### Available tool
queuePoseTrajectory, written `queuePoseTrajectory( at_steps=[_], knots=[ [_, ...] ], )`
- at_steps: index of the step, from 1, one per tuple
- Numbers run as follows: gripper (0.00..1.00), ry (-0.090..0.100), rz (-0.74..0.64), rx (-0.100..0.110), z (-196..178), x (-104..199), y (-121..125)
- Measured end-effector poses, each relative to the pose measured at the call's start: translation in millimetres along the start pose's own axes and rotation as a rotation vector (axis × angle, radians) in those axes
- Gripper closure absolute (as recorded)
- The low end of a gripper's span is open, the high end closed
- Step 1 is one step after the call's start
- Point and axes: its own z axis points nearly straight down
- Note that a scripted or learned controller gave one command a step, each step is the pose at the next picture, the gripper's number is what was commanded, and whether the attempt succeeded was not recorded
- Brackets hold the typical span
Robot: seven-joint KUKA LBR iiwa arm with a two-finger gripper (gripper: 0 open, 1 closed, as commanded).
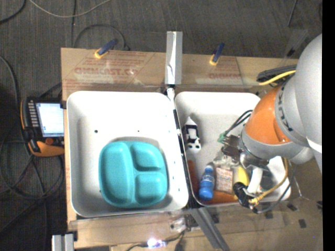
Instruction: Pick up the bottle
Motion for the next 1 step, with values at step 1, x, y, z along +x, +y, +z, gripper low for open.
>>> queuePoseTrajectory(
  at_steps=[1],
  knots=[
    [0.00,-0.003,0.001,0.006,2.4,-0.9,-1.9]
  ],
)
